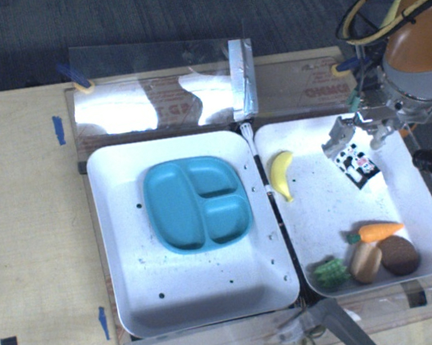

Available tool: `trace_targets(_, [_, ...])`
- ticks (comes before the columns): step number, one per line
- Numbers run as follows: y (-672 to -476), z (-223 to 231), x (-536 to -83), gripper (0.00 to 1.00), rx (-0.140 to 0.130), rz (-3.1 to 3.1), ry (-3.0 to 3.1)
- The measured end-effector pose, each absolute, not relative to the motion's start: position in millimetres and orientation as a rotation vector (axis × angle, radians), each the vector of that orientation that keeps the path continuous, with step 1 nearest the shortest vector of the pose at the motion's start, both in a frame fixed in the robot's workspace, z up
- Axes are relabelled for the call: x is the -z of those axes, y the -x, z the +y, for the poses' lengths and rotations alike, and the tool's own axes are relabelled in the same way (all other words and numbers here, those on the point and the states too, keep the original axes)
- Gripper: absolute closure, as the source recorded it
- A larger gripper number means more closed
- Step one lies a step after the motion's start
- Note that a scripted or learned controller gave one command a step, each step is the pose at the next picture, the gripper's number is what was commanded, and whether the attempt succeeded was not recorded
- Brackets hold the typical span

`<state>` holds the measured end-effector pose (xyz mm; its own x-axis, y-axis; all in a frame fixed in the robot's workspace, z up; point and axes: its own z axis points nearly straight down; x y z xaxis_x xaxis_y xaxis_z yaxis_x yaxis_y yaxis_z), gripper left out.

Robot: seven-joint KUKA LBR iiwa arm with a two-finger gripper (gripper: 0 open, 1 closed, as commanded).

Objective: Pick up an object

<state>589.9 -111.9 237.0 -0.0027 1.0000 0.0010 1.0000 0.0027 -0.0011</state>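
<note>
My gripper (355, 144) hangs over the far right part of the right bin (307, 133), open, with its two grey fingers (336, 139) spread apart. A small black-and-white object (358, 164) lies just in front of the fingertips on the bin floor; I cannot see it between them. A yellow banana (282, 173) lies at the bin's left wall. At the near side lie an orange carrot (380, 230), a brown round piece (399, 254), a tan piece (366, 262) and a green broccoli (329, 273).
The left bin (122, 247) holds a blue divided plate (198, 202). A clear plastic panel with a metal post (241, 78) stands behind the bins. Yellow and black cables (373, 9) loop off the arm at the top right.
</note>
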Motion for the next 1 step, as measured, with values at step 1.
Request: trace_targets(1, [-594.2,-157.9,-198.5,0.0,-0.006,-2.203,2.233])
